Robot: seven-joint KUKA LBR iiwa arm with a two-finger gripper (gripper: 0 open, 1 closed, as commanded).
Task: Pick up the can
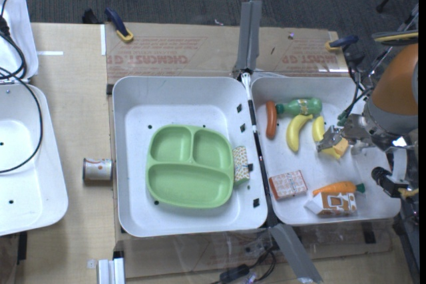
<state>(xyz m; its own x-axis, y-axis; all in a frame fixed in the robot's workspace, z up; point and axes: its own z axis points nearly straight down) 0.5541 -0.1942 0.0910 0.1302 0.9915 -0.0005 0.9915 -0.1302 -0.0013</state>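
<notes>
The bench (pixel 73 43) bears two white bins (pixel 126 163) and a can (pixel 98 170) beside the left one.

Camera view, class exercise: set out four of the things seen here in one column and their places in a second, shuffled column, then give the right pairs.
Things:
1. can
2. green divided plate
3. banana
4. orange carton

Places:
A. in the left bin
B. at the near edge of the right bin
C. lying on the bench, outside and left of both bins
D. in the right bin, just below the green bottle

Pairs: 1-C, 2-A, 3-D, 4-B
</notes>
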